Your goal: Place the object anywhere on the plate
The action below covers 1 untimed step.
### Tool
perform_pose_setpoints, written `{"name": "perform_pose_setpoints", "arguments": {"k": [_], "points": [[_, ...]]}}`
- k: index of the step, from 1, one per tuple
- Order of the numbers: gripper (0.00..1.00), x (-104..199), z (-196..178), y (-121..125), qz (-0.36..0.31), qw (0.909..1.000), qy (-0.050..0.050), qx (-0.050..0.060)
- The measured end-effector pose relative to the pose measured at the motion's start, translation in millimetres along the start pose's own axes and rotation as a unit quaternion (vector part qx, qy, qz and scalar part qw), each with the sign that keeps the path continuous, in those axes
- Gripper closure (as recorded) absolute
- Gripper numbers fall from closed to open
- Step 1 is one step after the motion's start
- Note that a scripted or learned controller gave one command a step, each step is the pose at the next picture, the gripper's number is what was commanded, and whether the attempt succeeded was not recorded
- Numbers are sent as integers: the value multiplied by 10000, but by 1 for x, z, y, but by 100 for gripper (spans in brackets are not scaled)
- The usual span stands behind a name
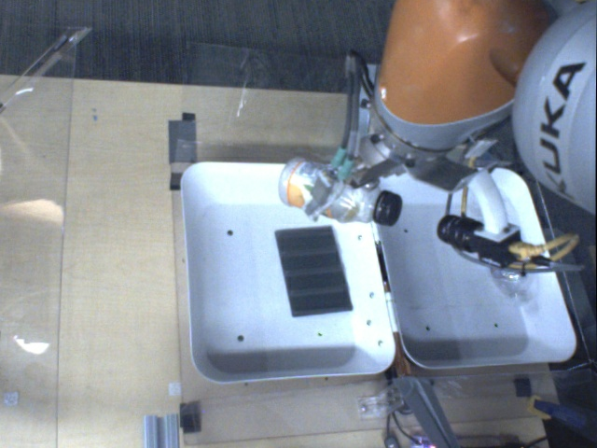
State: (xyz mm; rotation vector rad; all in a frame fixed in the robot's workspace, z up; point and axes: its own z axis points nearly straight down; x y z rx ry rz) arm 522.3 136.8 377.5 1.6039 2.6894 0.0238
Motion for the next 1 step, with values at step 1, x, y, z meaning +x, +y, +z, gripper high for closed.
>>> {"name": "perform_pose_setpoints", "arguments": {"k": [1], "points": [[100, -1, -11, 1, -12, 10000, -1, -24]]}}
